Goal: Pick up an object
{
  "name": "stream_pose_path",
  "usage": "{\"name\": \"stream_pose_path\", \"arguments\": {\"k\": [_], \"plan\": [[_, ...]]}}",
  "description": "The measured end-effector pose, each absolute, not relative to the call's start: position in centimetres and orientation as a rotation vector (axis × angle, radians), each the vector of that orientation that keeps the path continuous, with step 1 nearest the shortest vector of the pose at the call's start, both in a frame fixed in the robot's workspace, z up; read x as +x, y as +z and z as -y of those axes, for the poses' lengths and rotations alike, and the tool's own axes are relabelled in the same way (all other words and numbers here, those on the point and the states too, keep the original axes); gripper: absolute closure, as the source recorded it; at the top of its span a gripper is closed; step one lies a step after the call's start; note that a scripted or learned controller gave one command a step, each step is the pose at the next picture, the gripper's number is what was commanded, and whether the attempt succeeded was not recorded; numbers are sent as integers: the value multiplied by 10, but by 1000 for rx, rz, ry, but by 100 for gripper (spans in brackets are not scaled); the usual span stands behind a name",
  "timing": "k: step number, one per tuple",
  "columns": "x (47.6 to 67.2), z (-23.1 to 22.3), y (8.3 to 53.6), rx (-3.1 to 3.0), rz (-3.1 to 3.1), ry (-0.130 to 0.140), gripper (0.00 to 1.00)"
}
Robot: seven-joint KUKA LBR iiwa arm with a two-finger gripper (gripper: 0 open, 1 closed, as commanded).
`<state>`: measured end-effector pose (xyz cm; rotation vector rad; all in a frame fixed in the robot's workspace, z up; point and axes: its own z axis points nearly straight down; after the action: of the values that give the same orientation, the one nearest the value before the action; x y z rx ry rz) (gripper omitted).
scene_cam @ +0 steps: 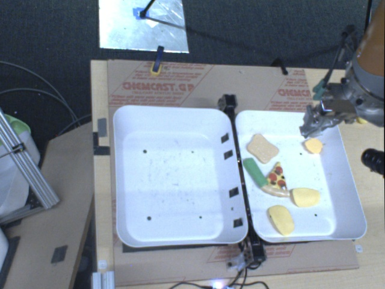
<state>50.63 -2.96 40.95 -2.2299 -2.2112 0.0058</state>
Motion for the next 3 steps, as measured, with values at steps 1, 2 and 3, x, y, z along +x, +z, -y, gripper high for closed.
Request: {"name": "stream_pose_path", "arguments": {"k": [1, 2, 3], "plan": [[535, -70, 460, -2209, 2239, -14, 100], [513, -129, 467, -2210, 2233, -7, 100], [542, -208, 362, -2207, 2229, 9, 100]]}}
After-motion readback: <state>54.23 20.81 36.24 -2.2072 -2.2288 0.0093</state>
